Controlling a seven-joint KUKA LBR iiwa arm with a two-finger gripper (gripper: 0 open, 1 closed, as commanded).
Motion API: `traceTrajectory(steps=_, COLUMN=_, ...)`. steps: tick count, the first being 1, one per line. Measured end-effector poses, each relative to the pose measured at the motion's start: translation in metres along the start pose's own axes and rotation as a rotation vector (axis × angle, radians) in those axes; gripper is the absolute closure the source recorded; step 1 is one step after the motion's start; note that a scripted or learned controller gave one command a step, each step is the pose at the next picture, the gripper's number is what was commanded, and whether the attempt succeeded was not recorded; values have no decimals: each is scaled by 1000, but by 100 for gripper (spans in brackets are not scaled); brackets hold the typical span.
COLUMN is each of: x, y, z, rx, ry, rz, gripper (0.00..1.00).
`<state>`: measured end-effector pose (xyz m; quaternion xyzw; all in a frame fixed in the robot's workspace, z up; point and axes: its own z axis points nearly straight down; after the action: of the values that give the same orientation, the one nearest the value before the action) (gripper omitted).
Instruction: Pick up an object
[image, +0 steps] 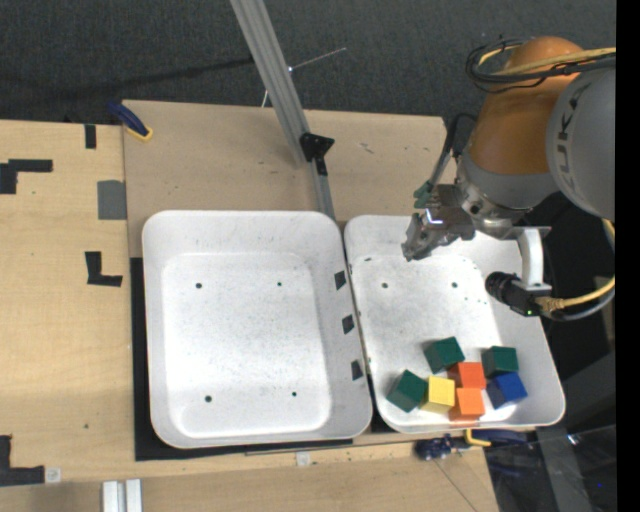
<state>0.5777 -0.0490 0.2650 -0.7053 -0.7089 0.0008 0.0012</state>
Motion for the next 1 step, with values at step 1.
traceTrajectory(steps=1, x=51, y=-8, z=17, rx=1, ry=0, rz=-1, gripper=100)
